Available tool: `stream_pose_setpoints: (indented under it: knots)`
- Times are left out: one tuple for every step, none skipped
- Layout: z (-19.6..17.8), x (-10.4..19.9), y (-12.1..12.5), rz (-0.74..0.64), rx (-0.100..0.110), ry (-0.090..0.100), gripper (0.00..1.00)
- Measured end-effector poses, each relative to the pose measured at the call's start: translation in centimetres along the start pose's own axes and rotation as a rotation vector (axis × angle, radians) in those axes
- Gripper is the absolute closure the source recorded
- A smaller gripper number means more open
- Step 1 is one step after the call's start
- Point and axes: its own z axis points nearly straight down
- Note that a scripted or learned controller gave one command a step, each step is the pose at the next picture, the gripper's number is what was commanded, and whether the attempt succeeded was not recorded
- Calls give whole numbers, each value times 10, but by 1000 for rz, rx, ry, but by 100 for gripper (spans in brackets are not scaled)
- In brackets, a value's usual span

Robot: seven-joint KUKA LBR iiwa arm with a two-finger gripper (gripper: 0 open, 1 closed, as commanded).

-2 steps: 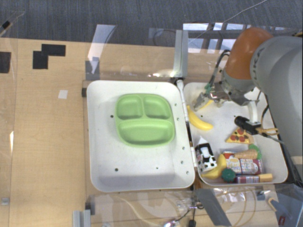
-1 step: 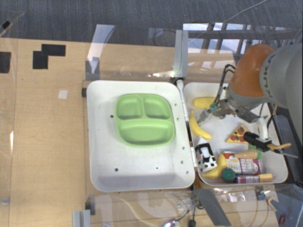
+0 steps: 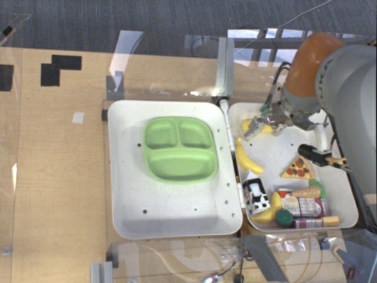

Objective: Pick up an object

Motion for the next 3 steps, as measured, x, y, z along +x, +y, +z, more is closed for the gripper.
stream_pose_setpoints:
  knots:
    - [-12, 0, 2, -5, -6, -4, 100]
    - [-2, -26, 2, -137, -31, -16, 100]
    - [-1, -22, 1, -141, -23, -8, 0]
